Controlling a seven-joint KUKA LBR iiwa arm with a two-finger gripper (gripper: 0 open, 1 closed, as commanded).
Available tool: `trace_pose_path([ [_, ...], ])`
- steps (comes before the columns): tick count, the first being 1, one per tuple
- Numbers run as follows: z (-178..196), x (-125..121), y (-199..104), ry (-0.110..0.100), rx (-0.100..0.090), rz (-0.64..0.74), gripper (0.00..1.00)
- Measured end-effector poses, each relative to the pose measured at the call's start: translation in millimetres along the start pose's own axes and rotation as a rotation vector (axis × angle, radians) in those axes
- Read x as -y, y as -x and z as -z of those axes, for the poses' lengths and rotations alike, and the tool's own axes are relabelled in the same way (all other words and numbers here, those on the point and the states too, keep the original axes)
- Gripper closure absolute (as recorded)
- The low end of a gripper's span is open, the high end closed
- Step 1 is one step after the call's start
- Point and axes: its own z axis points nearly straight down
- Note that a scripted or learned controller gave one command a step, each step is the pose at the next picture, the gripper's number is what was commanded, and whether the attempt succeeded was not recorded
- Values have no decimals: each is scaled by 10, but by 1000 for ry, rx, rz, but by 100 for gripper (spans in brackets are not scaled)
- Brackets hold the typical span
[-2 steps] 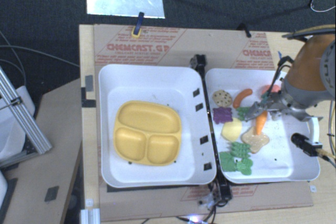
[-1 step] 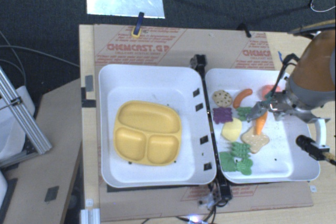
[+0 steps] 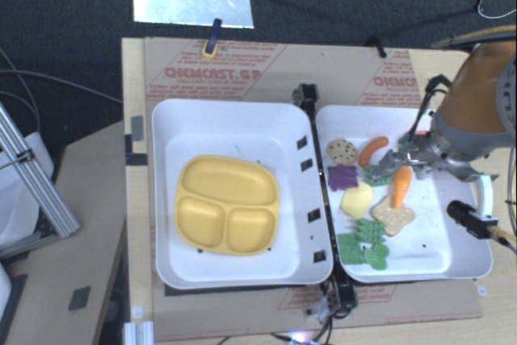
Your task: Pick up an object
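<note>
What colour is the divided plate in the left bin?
Yellow; the divided plate shows clearly in the camera view.

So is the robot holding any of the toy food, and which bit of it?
It cannot be told. The gripper is low in the right bin, right at the top end of the carrot, but the view doesn't show the carrot between its fingers.

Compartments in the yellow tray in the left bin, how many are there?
3. The yellow tray has one long compartment across its far side and two smaller ones along its near side, left and right.
</note>
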Motion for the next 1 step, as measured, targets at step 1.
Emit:
trace_pose_path([
  [1,-168,746,-322,-5,-2,-4,0],
])
